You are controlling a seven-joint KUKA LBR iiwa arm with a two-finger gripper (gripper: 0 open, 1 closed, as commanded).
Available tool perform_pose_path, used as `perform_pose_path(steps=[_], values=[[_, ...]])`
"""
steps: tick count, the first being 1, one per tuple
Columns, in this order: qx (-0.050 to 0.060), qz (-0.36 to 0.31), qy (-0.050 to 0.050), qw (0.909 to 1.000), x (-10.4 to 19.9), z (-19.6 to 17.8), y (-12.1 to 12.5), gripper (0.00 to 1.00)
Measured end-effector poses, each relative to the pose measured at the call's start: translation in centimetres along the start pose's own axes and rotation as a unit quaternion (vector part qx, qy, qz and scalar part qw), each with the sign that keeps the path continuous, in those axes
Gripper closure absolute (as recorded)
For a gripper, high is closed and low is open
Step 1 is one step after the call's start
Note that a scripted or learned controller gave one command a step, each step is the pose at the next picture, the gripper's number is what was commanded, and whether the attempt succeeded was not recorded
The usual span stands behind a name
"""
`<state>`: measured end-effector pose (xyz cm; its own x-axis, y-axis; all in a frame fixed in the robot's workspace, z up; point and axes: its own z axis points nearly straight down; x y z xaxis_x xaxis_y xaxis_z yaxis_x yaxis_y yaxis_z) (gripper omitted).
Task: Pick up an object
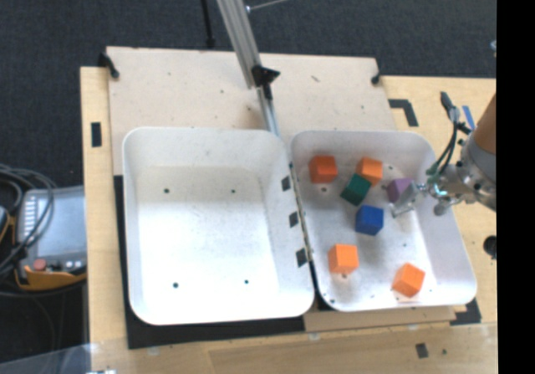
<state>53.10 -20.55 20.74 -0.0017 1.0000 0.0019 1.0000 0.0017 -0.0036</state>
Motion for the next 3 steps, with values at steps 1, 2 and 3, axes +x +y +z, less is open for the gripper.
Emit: perform_pose_path(steps=[1,2,3], values=[[-0.002,0.0,-0.001,1.0,0.0,-0.3,0.1,0.0],[0.001,0.001,-0.001,1.0,-0.3,6.0,-0.2,0.0],[-0.003,0.002,-0.003,1.0,-0.5,11.0,-0.1,0.0]])
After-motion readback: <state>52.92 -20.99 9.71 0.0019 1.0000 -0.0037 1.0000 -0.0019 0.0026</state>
